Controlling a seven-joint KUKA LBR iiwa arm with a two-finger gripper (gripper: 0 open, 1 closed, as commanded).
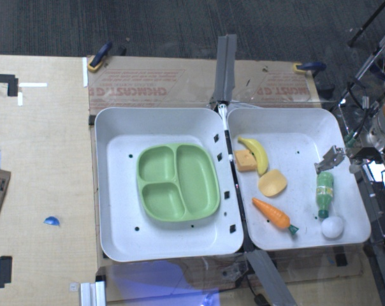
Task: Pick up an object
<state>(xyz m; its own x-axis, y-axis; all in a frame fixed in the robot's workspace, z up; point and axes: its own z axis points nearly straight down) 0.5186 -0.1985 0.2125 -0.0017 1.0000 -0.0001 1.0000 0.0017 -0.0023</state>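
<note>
The right bin [294,129] holds several objects. A yellow banana [257,153] lies beside a tan block [245,160]. Below them sits a pale orange rounded piece [272,183], then an orange carrot [271,213] with a green tip. A green bottle [324,194] lies near the bin's right side, with a white ball [333,228] just below it. My gripper [331,159] reaches in over the right rim, just above the bottle's top end, and nothing shows between its fingers.
The left bin [116,171] holds a green divided plate [178,182]. A grey bar [225,69] stands behind the seam between the bins. Cardboard [148,81] lies behind them, with clamps at its corners. A small blue piece [50,221] lies on the bench at left.
</note>
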